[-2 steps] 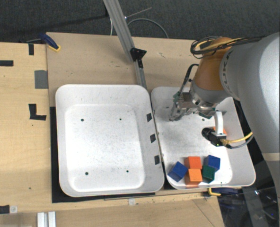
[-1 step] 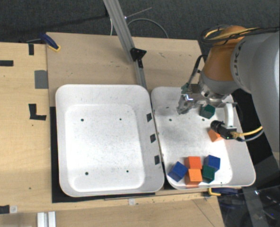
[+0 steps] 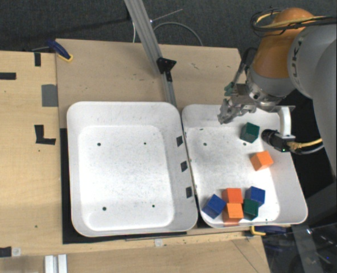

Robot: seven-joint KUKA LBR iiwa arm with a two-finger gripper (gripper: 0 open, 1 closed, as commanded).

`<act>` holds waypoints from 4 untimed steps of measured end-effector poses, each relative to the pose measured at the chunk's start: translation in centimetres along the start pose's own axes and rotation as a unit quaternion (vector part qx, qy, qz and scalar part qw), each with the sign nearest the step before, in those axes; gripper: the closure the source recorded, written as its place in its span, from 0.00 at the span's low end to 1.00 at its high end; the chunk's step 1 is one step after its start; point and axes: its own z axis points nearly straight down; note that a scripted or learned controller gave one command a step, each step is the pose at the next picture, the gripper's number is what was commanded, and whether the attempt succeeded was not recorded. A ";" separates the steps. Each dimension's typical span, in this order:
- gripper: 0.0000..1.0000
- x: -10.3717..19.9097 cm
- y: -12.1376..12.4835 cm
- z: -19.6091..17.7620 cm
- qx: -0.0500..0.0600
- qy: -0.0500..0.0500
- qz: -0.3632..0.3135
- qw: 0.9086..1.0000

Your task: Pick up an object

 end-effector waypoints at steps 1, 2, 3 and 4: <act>1.00 1.1 -0.1 -5.4 0.000 0.000 0.000 1.000; 1.00 6.5 1.1 -5.5 0.003 0.001 -0.002 1.000; 1.00 11.2 1.2 -5.5 0.003 0.001 -0.002 1.000; 1.00 15.9 1.1 -3.5 0.005 0.001 -0.001 1.000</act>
